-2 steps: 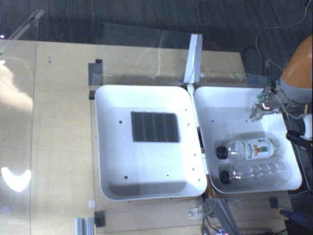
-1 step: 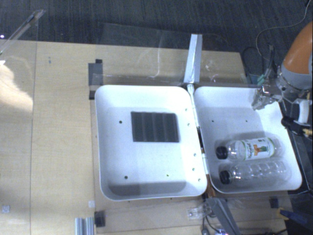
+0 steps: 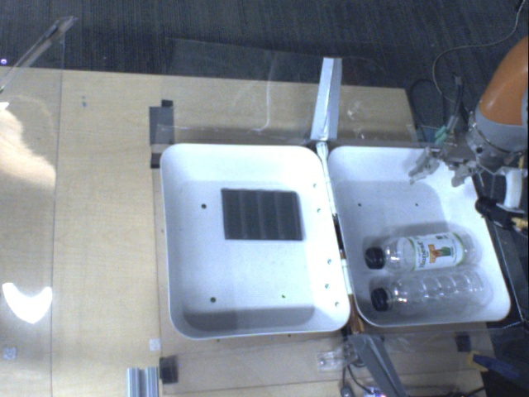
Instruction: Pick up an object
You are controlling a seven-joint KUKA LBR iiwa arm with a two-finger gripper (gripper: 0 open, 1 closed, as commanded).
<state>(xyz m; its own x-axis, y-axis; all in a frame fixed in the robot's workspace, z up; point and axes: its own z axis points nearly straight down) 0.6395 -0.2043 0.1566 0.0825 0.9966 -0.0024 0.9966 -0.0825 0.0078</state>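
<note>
You see a light wood tabletop [image 3: 91,246] on a dark carpet floor [image 3: 248,7], with two white bins. The left bin [image 3: 190,304] has a dark ribbed pad [image 3: 262,215]. In the right bin [image 3: 364,180] lie two clear bottles with black caps: a labelled bottle [image 3: 421,252] and a bare bottle [image 3: 430,291]. Both lie well below the end effector [image 3: 438,162], touching each other. Its fingers look spread apart, holding nothing.
</note>
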